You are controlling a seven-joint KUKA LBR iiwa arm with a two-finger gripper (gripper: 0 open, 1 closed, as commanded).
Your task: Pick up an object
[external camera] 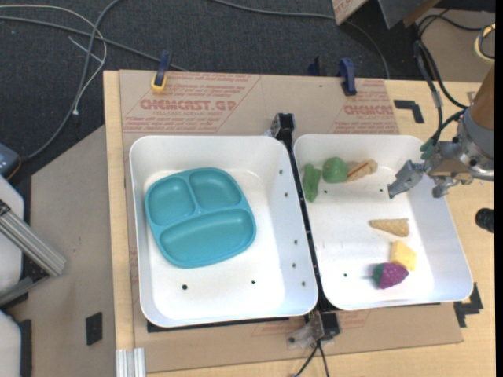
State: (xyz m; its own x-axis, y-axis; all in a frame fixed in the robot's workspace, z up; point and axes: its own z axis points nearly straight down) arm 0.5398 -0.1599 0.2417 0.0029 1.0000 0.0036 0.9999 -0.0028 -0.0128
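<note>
Arm [481, 124] cropped at right edge

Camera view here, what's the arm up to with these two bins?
The gripper hovers over the upper right part of the right bin, holding nothing visible. Toy food lies scattered in that bin: green pieces and a tan stick near the top, a tan wedge, a yellow piece and a purple piece lower down. The left bin holds a teal divided plate.

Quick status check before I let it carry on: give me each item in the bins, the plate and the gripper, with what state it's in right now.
Teal divided plate: flat in left bin, nothing on it.
Green toys: lying loose, right bin's far end.
Tan stick: lying beside them.
Tan wedge: lying alone.
Yellow piece: touching purple piece.
Gripper: over right bin's edge, holding nothing.
</note>
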